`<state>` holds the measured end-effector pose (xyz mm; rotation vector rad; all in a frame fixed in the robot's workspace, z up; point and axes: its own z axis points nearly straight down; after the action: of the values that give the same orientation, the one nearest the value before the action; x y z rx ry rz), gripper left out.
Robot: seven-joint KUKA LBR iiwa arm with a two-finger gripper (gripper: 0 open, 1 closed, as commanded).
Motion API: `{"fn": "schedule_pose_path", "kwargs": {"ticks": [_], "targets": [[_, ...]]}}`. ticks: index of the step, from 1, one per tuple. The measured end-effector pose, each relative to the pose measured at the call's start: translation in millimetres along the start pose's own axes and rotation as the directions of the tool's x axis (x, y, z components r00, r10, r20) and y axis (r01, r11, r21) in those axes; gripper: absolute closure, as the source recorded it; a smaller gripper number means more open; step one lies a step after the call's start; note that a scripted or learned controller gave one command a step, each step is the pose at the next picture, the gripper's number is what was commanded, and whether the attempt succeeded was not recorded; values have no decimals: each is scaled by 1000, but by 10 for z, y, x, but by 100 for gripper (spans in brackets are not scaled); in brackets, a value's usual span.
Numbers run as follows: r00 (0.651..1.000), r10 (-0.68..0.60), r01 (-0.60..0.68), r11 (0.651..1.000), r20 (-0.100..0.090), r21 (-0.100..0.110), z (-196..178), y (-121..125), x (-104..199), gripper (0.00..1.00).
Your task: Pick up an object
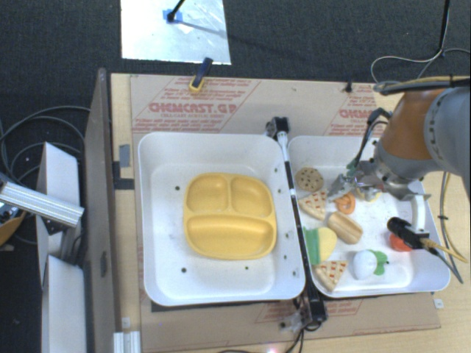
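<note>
The right bin (434, 271) holds several toy foods. A chocolate-chip cookie (309, 178) lies at its far left, with a pizza slice (313, 205) just below it. Further forward are an orange piece (344, 205), a tan bread roll (346, 228), a yellow-and-green corn cob (319, 243), a second pizza slice (330, 273), a white-and-green piece (366, 264) and a red piece (401, 243). My gripper (344, 186) hangs low over the bin's middle, just above the orange piece and to the right of the cookie. Nothing visibly sits in it.
The left bin (158, 271) holds a yellow divided plate (229, 215). A black divider bar (291, 197) runs between the two bins. The grey and orange arm (419, 138) covers the right bin's far right corner.
</note>
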<state>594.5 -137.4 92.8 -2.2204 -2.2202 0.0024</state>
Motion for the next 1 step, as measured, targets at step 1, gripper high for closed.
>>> {"fn": "schedule_pose_path", "kwargs": {"ticks": [1], "targets": [[1000,-1,1,1000,2,-9,-137,35,-4,100]]}}
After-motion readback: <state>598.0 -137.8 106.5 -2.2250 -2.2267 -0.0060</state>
